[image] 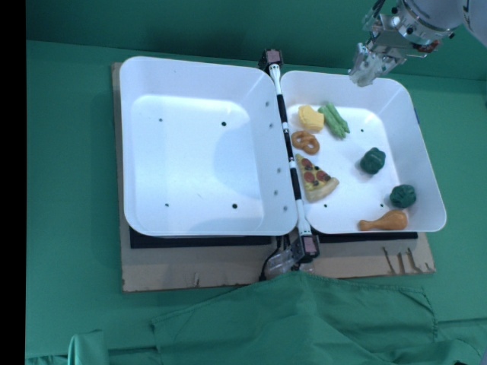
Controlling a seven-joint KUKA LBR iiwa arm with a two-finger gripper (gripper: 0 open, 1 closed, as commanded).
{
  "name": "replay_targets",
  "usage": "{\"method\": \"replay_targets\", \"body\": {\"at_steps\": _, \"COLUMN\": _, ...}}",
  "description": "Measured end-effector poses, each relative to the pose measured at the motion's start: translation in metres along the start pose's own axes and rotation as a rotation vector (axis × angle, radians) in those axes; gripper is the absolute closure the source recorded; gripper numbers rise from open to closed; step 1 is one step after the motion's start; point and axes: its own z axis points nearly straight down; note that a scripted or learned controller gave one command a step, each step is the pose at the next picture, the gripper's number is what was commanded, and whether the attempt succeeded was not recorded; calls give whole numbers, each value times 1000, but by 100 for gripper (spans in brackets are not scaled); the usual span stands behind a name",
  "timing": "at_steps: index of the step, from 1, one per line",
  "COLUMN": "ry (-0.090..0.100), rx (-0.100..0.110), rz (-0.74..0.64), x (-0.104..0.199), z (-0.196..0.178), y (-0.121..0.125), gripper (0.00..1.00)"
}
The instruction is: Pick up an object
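The hand point(365, 71) hangs above the far rim of the right bin point(426, 188), up off the table point(68, 166), and whether its fingers are apart or together cannot be told from this slant; nothing can be seen between them. Nearest below it, in the far left part of that bin, lie a green bean pod point(334, 119) and a yellow piece point(310, 118), with a pretzel point(305, 141) just nearer and a pizza slice point(316, 179) nearer again, close beside the divider. Toward the right sit a dark green vegetable point(373, 160) and a second green vegetable point(402, 196), and a drumstick point(384, 221) lies against the near wall. The left bin point(137, 82) lies beyond the divider. By my reading the task is barely begun: every candidate rests in the bin, and the descent, the grasp and the lift all remain. No brand, label or readable writing appears anywhere.
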Motion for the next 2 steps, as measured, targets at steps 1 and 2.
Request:
{"method": "replay_targets", "body": {"at_steps": 1, "ry": 1, "rx": -1, "rz": -1, "x": 39, "z": -12, "y": 43, "gripper": 100}}
{"method": "replay_targets", "body": {"at_steps": 2, "ry": 1, "rx": 4, "rz": 2, "x": 37, "z": -12, "y": 41, "gripper": 0}}
